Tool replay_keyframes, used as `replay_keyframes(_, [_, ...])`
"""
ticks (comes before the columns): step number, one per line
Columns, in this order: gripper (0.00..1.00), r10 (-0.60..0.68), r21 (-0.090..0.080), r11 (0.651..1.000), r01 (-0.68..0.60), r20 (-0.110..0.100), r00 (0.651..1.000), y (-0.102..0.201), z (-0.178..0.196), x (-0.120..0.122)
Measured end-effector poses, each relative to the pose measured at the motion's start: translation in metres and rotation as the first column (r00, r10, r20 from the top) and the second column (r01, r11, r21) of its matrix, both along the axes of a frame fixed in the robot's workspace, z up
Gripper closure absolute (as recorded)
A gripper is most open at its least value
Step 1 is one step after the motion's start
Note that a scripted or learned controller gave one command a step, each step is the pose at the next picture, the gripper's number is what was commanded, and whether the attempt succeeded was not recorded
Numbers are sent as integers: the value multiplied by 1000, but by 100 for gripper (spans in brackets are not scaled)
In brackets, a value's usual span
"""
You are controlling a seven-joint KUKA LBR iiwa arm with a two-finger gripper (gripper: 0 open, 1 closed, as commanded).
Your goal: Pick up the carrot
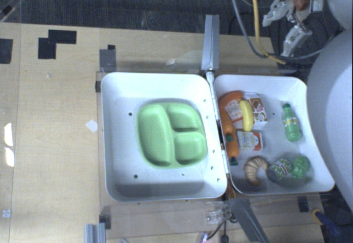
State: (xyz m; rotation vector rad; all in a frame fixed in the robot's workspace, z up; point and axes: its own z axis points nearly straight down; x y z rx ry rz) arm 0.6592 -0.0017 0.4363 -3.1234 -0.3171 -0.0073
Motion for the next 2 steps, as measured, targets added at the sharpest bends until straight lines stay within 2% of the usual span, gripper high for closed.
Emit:
replay_keyframes(1, [0, 0, 0, 1000, 0, 0, 1000, 10, 0, 0])
replay_keyframes(2, [0, 17, 1, 1000, -17, 0, 1000, 65, 0, 4])
